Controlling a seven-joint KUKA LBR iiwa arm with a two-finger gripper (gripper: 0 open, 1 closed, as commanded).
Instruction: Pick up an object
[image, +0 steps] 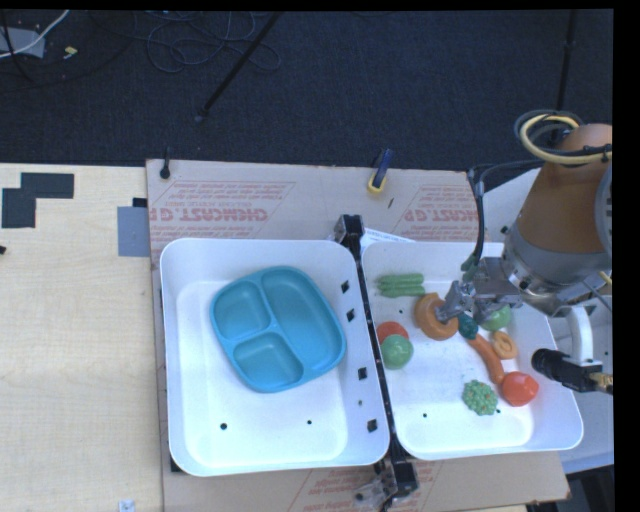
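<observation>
- We see a divided plate (277, 327) in the left bin (190, 400).
- Toy food lies in the right bin (440, 425), with the gripper (462, 300) above it.

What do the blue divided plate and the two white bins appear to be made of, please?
The blue divided plate looks like moulded plastic: one even colour, rounded compartments, soft sheen. The two white bins also look like plastic, smooth and slightly glossy with rounded rims, though thin coated metal cannot be ruled out.
</observation>
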